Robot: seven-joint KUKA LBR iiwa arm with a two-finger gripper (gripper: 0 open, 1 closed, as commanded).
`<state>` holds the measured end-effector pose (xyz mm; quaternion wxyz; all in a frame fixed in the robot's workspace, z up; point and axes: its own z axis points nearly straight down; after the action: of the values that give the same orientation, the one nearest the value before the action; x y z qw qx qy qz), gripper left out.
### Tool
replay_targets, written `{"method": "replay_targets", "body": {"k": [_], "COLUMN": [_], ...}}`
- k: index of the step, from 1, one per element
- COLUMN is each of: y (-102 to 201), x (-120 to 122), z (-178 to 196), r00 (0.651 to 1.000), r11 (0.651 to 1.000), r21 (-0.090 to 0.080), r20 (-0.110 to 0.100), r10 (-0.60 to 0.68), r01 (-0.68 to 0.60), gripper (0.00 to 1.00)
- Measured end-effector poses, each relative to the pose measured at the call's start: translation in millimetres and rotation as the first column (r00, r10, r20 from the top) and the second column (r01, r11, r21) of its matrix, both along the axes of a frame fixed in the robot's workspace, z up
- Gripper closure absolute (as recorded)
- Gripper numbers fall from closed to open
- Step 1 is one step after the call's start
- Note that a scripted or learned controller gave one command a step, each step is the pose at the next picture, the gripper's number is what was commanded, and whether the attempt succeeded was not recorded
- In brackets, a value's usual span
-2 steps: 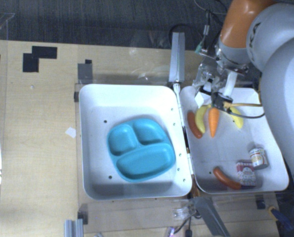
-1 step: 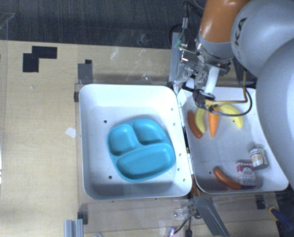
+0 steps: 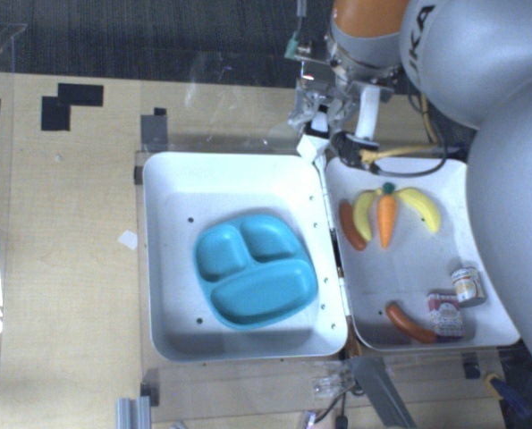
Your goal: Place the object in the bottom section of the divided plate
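A blue divided plate point(image 3: 257, 271) lies in the left white bin point(image 3: 172, 239), with two small sections at its far side and one large bottom section point(image 3: 266, 295) at its near side; all three hold nothing. My gripper point(image 3: 320, 123) hangs over the far edge where the two bins meet, well above and behind the plate. Nothing is visibly held in it. In the right bin point(image 3: 494, 329) lie an orange carrot point(image 3: 386, 222), two yellow bananas point(image 3: 422, 208), a brown sausage point(image 3: 352, 226) and a second sausage point(image 3: 410, 323).
A small tin can point(image 3: 467, 284) and a small packet point(image 3: 444, 309) rest at the right bin's near right. The arm's big grey body point(image 3: 498, 79) covers the right bin's far right corner. Cables point(image 3: 400, 153) run across that bin's far edge.
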<state>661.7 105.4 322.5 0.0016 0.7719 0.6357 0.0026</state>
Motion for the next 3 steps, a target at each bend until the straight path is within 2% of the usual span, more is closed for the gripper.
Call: {"method": "replay_targets", "body": {"k": [1,2,3], "y": [-23.7,1.3,70.5], "x": [7.3,-12.2,6.8], "z": [92.0,112.9,62.0], "r00": [1.000,0.969,0.978], "r11": [1.000,0.969,0.978], "r21": [0.000,0.001,0.001], "r20": [0.000,-0.002,-0.004], "r10": [0.001,-0.246,-0.206], "r01": [-0.001,0.246,0.206], "gripper": [1.00,1.00,1.00]}}
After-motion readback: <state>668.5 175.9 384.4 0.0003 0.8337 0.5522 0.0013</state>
